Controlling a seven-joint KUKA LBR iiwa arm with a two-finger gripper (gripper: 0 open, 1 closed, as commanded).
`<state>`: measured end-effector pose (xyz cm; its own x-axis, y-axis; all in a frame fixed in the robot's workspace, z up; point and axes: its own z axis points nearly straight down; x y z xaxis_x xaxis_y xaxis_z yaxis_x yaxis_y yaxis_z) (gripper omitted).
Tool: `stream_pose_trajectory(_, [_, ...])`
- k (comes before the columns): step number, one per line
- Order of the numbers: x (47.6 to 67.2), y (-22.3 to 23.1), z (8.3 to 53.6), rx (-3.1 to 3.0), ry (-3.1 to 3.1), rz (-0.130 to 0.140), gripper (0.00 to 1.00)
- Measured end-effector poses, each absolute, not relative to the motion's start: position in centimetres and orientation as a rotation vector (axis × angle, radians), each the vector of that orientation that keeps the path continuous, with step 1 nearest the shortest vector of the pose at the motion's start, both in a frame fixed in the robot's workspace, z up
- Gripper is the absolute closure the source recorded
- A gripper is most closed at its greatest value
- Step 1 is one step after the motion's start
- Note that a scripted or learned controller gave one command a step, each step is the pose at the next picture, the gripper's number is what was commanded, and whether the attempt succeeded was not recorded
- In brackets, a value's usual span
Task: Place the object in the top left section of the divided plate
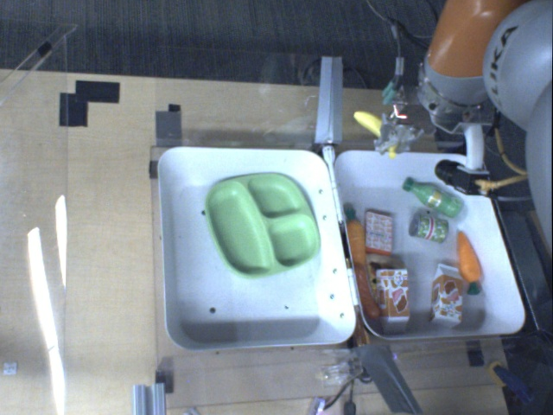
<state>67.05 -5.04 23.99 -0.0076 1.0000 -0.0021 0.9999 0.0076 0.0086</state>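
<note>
Pale wooden bench carrying two shallow white plastic bins side by side. Grey arm with orange band entering from the right, above the far corner of the right bin. In the left bin, light-green divided plate lying flat near the middle, its sections bare. In the right bin, long orange item along the left wall, two red-and-white cartons near the front, orange carrot-shaped piece at the right, green plastic bottle on its side, green can just below it, small pinkish packet towards the left. Metal two-finger claw poised over the far rim of the right bin; open or closed not discernible. Yellow curved banana-shaped object just left of the claw, at the rim behind the right bin, well apart from the plate; held or merely adjacent not discernible.
</note>
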Motion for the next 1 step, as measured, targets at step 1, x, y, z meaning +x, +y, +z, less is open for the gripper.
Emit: stream_pose_trajectory(1, [62.19,0.14,19.86,1.943,2.464,0.006,1.00])
